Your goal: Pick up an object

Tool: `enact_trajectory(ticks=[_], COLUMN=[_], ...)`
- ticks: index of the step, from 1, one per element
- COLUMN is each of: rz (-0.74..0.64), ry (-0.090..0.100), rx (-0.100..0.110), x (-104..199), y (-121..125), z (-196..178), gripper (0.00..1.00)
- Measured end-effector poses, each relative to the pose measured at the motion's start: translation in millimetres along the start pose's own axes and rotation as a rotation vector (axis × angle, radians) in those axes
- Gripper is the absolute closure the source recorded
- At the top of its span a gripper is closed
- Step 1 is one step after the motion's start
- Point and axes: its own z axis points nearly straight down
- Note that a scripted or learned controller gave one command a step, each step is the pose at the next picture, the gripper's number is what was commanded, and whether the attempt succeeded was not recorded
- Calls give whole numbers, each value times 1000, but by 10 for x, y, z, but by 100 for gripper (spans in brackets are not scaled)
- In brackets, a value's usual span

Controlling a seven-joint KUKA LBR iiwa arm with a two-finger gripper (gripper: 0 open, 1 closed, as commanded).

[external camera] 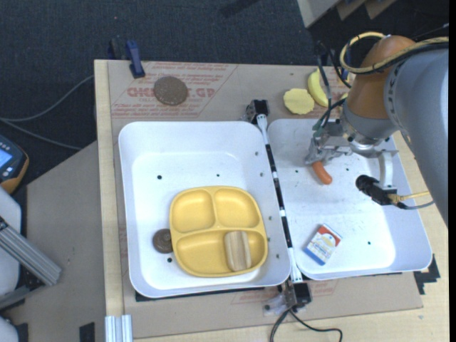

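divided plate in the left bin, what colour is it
Yellow; the divided plate shows in the camera view.

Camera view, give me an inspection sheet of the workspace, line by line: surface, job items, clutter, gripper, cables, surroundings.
Surface: cardboard-topped bench bearing the left bin and the right bin.
Job's things: orange carrot-like piece and small blue and white box in the right bin; yellow divided plate holding a tan bread-like piece, with a brown disc beside it, in the left bin.
Clutter: brown round disc, blue clamp and two yellow pieces on the bench outside the bins.
Gripper: gripper low over the carrot-like piece; grasp unclear.
Cables: yellow cable looped on the arm; black cable at the front edge.
Surroundings: dark carpet.
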Motion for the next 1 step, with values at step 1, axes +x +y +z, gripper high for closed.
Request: enact_trajectory(ticks=[1], rz=[-7], ry=[5], rx=[-2], x=[976], y=[-331], z=[-952], gripper=[100])
